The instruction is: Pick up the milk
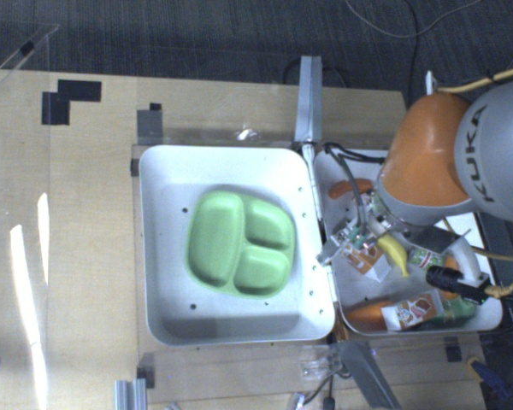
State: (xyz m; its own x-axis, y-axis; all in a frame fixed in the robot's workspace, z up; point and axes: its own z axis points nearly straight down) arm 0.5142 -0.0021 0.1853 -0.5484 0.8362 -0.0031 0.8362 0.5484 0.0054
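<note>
Claw [352, 239] low in the right bin [493, 319] beside a small carton [369, 257] (finger state unclear)

The green tray [239, 242] is smooth moulded plastic with a soft sheen. The left bin [167, 229] is matt white plastic. The bench [68, 254] has a pale wood-look finish with glare streaks. The arm [462, 156] has glossy orange and grey shells. The floor [154, 15] is dark, rough carpet.

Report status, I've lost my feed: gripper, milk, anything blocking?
Gripper low in right bin, fingers unreadable. Likely milk carton flat by the near rim, ungrasped. Banana, carrot and arm crowd it.
</note>
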